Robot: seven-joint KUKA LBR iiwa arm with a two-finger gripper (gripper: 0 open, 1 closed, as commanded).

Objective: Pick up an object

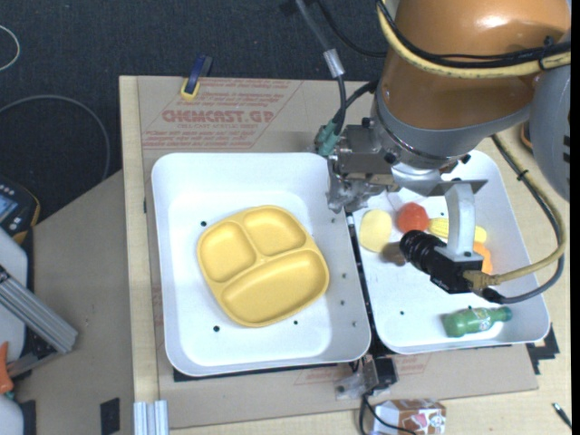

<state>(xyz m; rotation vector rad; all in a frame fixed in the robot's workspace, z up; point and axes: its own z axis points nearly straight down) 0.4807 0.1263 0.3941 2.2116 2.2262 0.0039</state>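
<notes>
Whether the fingers of the gripper (358, 196) are apart or together cannot be told, since the grey arm with its orange band (467, 34) covers most of them as the head hangs low over the inner edge of the right-hand shallow white bin (521, 243). Just beside it lie the likely targets: a pale yellow rounded piece (375, 229), a small red ball (412, 216) and, nearer the front, a green plastic bottle (473, 319). This looks like the approach step; next the head must settle squarely over one piece, clear of the bin wall and the yellow divided plastic plate (263, 264) in the left-hand white bin (172, 207).

tray (263, 265) in left bin (172, 243) | bottle (476, 319) in right bin (408, 329)
</notes>
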